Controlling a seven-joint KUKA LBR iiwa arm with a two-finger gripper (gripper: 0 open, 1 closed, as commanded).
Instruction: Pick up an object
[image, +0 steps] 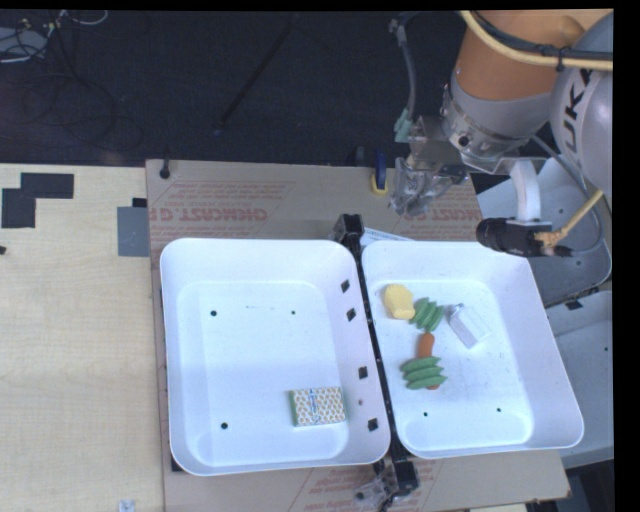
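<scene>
The gripper (420, 190) hangs in the upper right of the frame, above the brown board behind the right bin (560, 400), under the grey wrist and its orange band. It is blurred and seen from above, so I cannot tell how it is set; nothing is visibly caught in it.

The objects for picking lie lower in the frame, well apart from the gripper. In the right bin, near its upper left part, sits a small yellow piece (399, 301). Just to its right lies a green pea pod (429, 314), and next to that a small clear, greyish packet (464, 325), tilted. Below the pod is a short orange carrot-like piece (426, 345), and just under it a second green pod (423, 373). These five form a loose cluster in the bin's left half; whether neighbours touch is hard to tell.

The left bin (190, 300) holds a flat rectangular card with green edges and a pale printed face (318, 406), lying near the bin's lower right corner.

Both bins sit side by side on the board, joined by black clips (352, 314) along the middle seam.
</scene>
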